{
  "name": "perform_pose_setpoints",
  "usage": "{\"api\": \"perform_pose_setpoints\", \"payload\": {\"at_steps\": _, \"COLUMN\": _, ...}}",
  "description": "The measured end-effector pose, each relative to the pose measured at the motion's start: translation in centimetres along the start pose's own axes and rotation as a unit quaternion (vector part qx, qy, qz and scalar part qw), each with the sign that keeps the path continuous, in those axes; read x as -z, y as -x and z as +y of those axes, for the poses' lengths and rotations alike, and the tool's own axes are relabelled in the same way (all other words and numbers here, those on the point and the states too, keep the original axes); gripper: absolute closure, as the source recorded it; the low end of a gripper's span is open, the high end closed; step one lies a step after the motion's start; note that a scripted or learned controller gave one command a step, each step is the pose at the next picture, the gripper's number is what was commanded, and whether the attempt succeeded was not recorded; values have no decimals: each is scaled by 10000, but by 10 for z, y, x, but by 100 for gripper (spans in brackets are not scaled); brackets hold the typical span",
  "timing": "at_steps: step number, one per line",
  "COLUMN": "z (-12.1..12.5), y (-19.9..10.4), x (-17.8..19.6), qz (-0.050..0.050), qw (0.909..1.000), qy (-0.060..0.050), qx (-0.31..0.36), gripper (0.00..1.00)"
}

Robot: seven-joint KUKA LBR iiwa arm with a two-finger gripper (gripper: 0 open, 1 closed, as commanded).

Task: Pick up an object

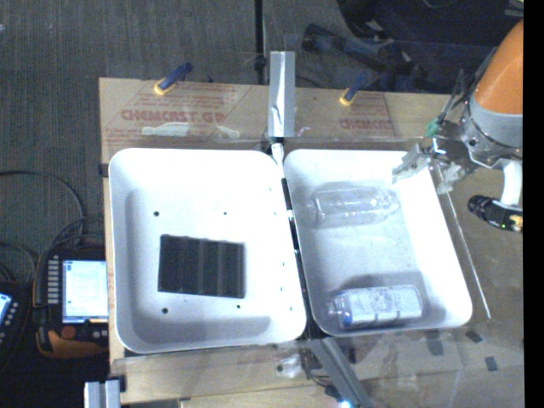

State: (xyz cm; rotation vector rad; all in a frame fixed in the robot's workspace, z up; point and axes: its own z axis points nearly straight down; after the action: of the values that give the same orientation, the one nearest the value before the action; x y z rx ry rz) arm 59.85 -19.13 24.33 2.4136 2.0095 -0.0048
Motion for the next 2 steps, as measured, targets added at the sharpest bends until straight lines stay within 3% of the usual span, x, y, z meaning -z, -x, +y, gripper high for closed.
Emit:
{"api": "perform_pose_setpoints", "payload": {"at_steps": 1, "z": -34, "y": -7, "x": 37, "qz": 11, "qw": 9973, "qy": -1, "qx": -731, "gripper": 0}}
{"api": "perform_pose_setpoints", "payload": {"at_steps": 2, "z": -56, "y": -109, "x": -11, "qz": 10, "qw": 9948, "qy": -6, "qx": -1022, "gripper": 0}}
